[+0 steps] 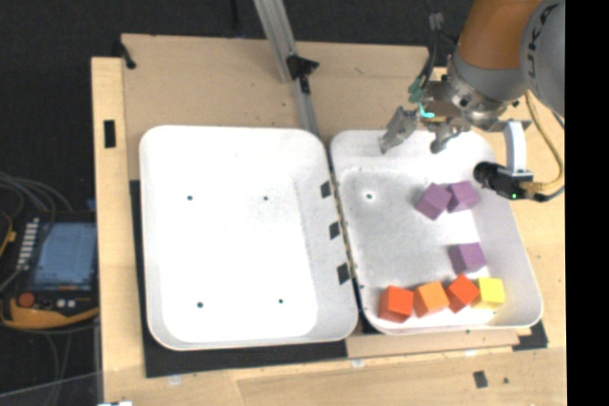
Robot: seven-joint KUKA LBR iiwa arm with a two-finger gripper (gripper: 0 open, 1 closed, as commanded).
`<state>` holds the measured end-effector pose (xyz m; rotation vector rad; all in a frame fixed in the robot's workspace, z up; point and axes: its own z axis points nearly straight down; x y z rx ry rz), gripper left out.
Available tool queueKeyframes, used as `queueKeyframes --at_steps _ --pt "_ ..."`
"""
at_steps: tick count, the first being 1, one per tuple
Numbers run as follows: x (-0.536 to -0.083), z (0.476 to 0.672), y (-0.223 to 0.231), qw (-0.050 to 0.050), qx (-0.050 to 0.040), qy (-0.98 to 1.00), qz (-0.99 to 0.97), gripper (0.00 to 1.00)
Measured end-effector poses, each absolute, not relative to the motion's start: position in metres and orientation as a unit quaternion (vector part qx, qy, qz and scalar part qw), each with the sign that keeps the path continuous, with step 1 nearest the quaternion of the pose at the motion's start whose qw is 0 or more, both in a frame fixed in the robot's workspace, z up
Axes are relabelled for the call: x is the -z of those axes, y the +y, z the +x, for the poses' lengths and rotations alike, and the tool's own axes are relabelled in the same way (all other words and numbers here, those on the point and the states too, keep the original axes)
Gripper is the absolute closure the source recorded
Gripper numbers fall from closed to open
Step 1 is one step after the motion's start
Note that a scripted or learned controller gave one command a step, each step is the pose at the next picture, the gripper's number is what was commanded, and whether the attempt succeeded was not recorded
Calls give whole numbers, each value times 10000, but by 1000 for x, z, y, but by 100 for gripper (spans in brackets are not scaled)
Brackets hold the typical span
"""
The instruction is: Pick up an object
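Grey two-finger gripper [417, 136] over far edge of right white bin [381, 233], jaws spread wide, nothing betw. them. Nearest purple foam cubes [447, 199] mid-bin, untouched. Pick not yet begun; descent, grasp, lift all left.

1. Even overhead light, moderately bright; the two shallow white plastic bins [238, 233] read near blown-out, with little surface detail.
2. Dark floor around the tan wooden counter [209, 71] is underexposed, almost black.
3. Shadows are soft and short; a faint one lies along the bin rims.
4. Overall soft focus and low resolution; the small coloured foam blocks [433, 298] have fuzzy edges.
5. The grey metal pincer [419, 136] is slightly smeared.
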<state>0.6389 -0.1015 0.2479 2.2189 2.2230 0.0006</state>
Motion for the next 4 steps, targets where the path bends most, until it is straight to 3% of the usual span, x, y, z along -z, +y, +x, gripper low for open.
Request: queueKeyframes --at_steps 3,4 --pt "-118 625 -106 -7 18 7055 7087 0" --pt "-132 627 -107 20 -10 7032 7110 100"
